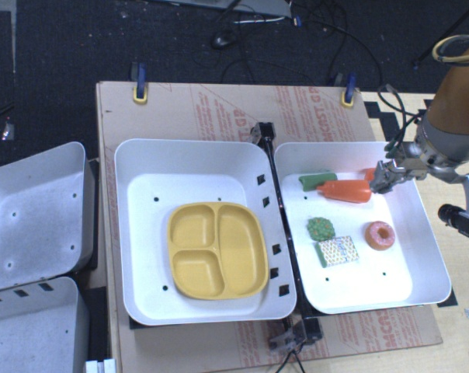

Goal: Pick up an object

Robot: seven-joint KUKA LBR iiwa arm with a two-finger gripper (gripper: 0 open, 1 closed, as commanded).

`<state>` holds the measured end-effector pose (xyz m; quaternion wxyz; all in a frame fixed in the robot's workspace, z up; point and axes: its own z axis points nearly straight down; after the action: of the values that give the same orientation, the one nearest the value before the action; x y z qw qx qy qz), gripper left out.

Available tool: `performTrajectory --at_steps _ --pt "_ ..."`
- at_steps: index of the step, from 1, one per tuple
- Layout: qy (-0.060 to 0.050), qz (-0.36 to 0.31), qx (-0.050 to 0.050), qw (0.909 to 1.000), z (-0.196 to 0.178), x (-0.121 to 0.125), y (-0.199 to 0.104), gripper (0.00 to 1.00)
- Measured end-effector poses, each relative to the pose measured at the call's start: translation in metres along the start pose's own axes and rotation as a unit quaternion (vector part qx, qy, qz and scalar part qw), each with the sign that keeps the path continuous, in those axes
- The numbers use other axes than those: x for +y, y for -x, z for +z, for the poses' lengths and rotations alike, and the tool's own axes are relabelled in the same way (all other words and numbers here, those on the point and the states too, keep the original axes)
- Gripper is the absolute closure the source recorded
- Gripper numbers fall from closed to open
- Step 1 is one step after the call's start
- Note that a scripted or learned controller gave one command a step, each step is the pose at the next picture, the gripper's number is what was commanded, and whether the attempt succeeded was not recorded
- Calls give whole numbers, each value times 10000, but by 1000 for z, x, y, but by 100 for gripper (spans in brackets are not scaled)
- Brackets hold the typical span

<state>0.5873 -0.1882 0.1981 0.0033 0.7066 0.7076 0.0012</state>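
In the right bin (421, 286) lies an orange carrot with a green top (342, 189), near the bin's far side. A green broccoli-like piece (321, 228), a pale patterned block (338, 250) and a pink ring-shaped donut (380, 235) sit closer to the front. My gripper (383, 176) hangs at the carrot's right end, close to or touching it. The grey and orange arm (450, 107) comes in from the right edge.
The left bin (141, 177) holds a yellow divided plate (217, 249). A black divider (277, 208) runs between the two bins. White lids (33, 208) lie off the bench to the left. Clamps hold the board at its far edge.
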Motion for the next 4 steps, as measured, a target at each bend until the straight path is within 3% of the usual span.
performTrajectory --at_steps 1,2,4 --pt "4 -8 2 10000 -47 8 -5 100" --pt "-33 -29 25 10000 -52 3 -55 100" --pt "-27 -27 19 10000 -44 24 -168 100"
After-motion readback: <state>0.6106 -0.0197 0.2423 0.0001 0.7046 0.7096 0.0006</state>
